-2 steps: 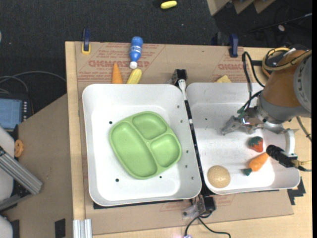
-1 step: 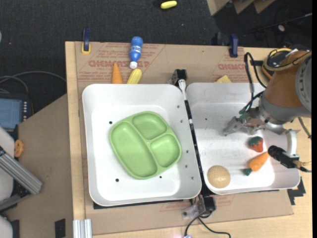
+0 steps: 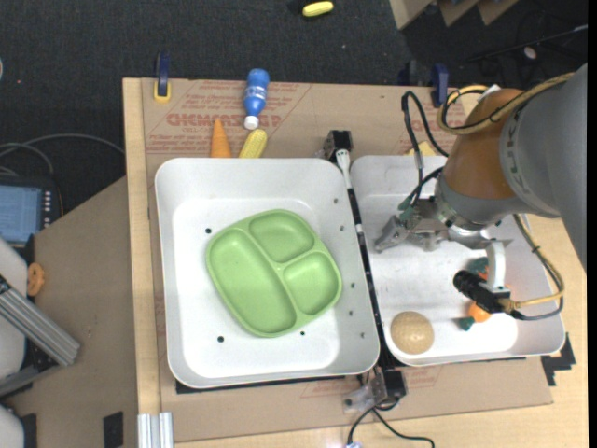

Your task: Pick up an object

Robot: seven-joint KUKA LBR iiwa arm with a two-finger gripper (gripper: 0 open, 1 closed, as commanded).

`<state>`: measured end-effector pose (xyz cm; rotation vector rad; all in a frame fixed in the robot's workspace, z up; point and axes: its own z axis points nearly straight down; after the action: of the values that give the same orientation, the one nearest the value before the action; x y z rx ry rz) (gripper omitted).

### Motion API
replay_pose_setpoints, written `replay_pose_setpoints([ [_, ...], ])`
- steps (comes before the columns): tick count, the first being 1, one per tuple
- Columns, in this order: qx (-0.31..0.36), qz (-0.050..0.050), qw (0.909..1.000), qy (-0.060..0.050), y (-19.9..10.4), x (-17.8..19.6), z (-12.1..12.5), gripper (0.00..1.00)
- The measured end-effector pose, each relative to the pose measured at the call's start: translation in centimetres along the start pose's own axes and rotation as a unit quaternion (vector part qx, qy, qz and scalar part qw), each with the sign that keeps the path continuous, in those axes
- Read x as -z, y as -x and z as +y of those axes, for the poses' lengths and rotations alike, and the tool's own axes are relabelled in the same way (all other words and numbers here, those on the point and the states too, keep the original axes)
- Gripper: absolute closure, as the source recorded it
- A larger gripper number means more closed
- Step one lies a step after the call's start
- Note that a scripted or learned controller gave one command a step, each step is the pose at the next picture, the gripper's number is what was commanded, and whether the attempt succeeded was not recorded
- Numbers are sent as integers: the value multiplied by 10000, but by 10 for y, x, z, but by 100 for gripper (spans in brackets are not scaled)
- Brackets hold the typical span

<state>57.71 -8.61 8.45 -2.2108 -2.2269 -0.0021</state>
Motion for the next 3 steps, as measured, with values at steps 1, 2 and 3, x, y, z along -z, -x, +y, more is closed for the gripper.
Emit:
replay_pose_setpoints([
  [1, -33, -13, 10000, -1, 5, 0, -1, 0],
  [2, -33, -13, 10000, -1, 5, 0, -1, 0],
  [3, -33, -13, 10000, -1, 5, 0, -1, 0],
])
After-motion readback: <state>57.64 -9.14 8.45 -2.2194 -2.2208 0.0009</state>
